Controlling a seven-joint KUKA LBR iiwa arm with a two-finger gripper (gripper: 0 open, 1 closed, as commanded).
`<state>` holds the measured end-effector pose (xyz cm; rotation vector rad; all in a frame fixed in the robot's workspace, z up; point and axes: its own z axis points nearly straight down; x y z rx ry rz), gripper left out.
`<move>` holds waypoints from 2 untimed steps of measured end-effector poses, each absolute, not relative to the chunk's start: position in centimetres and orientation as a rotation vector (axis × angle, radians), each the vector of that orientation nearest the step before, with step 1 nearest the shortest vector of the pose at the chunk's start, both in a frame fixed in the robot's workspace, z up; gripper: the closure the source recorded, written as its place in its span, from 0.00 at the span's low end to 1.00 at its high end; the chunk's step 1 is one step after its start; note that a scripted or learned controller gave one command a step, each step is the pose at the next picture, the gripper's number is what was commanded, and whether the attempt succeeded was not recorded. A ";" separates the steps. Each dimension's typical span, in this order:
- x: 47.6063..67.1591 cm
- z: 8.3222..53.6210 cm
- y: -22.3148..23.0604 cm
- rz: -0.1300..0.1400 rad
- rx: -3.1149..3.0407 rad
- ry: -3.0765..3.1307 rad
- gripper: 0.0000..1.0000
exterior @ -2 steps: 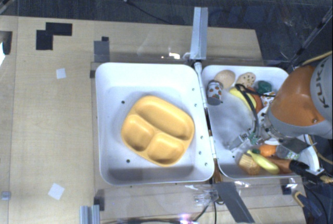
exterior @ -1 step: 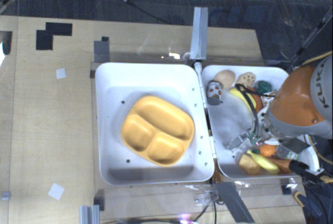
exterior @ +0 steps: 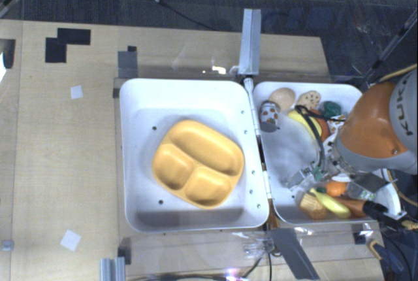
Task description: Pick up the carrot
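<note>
Fingers point(exterior: 305, 176) of the gripper point(exterior: 312, 175) point down into the right bin point(exterior: 282, 162); they look slightly parted, but the wrist hides most of them, so how far they are open, and whether they hold anything, cannot be told. They sit low over the bin floor, just left of the pile at the near edge.

Carrot point(exterior: 356, 206) position: near right corner of the right bin, lying beside a yellow banana-like item point(exterior: 332, 202) and a tan ridged piece point(exterior: 313, 206). An orange round item point(exterior: 336, 188) lies just beyond it, touching the arm's shadowed underside.

Arm point(exterior: 375, 126): grey with an orange band, reaching in from the right and covering the middle right of the bin.

Far side of the right bin: a beige rounded item point(exterior: 282, 98), a speckled cookie-like disc point(exterior: 308, 100), a dark green object point(exterior: 332, 108), a second banana point(exterior: 302, 119) and a small grey figure point(exterior: 269, 115) against the left wall.

Left bin point(exterior: 137, 142): holds one yellow divided tray point(exterior: 198, 162), well apart from the gripper.
</note>
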<state>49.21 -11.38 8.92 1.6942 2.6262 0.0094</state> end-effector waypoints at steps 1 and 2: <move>49.6 10.2 -11.2 0.017 1.683 2.626 1.00; 48.7 9.6 -17.1 0.002 1.933 2.474 1.00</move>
